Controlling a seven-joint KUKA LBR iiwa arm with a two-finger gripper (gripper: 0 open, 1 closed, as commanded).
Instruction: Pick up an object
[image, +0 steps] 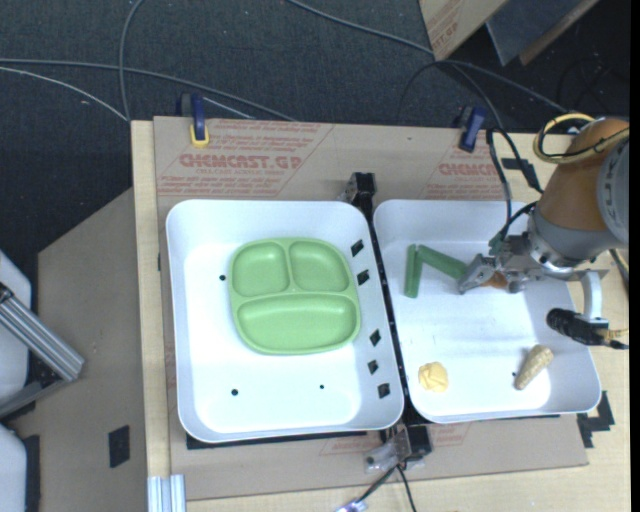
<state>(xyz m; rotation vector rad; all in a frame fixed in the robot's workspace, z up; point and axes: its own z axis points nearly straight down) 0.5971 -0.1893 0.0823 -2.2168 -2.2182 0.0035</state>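
Green L-shaped piece (424, 267) flat in right bin's (480, 405) upper left; yellow lump (433, 376), beige cob (533, 366) near front.

Arm (590, 190) cut off by right picture edge, upper links out of sight. Hand (478, 277) small, dark, fingertips blurred; open or closed, can't tell. Green L-shaped piece (425, 268) just left of hand; contact at its near end unclear. Two pale bits below hand, too small to identify.
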